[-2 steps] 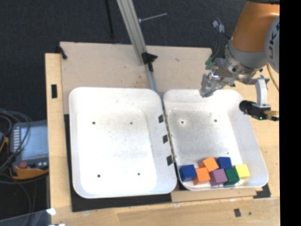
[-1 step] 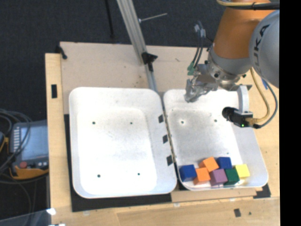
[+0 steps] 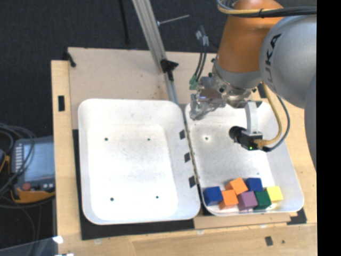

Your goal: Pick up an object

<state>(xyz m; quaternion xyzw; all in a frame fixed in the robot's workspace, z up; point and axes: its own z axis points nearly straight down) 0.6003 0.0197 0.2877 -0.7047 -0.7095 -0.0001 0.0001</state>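
The small coloured blocks (image 3: pixel 244 194) lie huddled in the near right corner of the right bin (image 3: pixel 282 159), touching one another: a blue one (image 3: pixel 212 194) at the left end, two orange ones (image 3: pixel 237 185) and (image 3: pixel 229 197), a purple one (image 3: pixel 247 199), a second blue (image 3: pixel 254 184), a green (image 3: pixel 262 198) and a yellow (image 3: pixel 275 193) at the right end. Any of them would serve as the object to pick up.

They look like stiff, light cubes with flat faces, unlikely to deform or break, though smooth sides could slip under a weak pinch. Packed this tightly, there is little room for a finger between neighbours. The end blocks seem the easiest to take, the blue at the left or the yellow at the right, gripped across two opposite flat faces that are free.

The tool (image 3: pixel 198 111) hangs over the far left corner of the right bin, near the divide between the bins and well apart from the blocks. Whether it is released or clenched cannot be told from here; nothing is seen held in it. The grey arm (image 3: pixel 290 52) with its orange band (image 3: pixel 242 31) reaches in from the right.

The left bin (image 3: pixel 96 116) sits beside the right one on the counter (image 3: pixel 106 68), and a slanted metal rail (image 3: pixel 152 31) rises from the far side.
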